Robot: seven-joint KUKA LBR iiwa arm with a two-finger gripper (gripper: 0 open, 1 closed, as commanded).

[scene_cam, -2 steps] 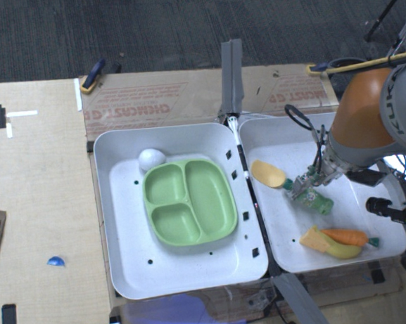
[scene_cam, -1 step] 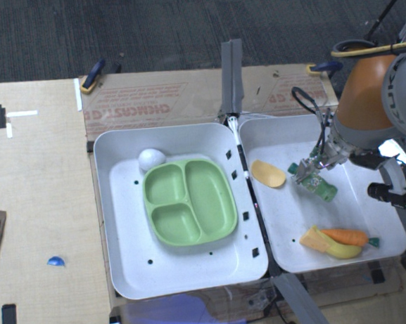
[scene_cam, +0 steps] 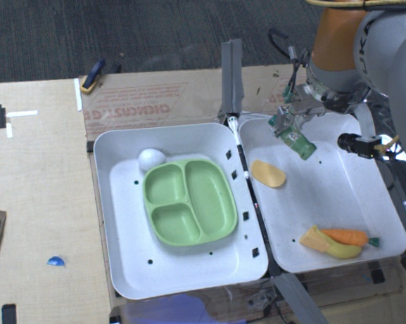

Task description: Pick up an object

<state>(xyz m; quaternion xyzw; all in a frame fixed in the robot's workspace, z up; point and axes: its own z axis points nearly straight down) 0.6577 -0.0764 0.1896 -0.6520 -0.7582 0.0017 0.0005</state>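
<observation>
**Arm Poised Over Right Bin**

Near the right bin's (scene_cam: pixel 376 199) front edge, a carrot (scene_cam: pixel 345 236) and banana (scene_cam: pixel 334 249) are lying touching. Farther back, the gripper (scene_cam: pixel 294 137) is being held above the rear left corner; its opening cannot be told. A centred, straight descent is being advised.

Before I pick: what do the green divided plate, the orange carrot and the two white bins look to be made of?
Green three-compartment plate: looks like moulded plastic, smooth and matte, uniform colour.
Orange carrot with green tip: probably toy plastic or rubber, even colour, slight sheen.
Shallow white bins: likely thin formed plastic, with rounded corners and soft reflections.
</observation>
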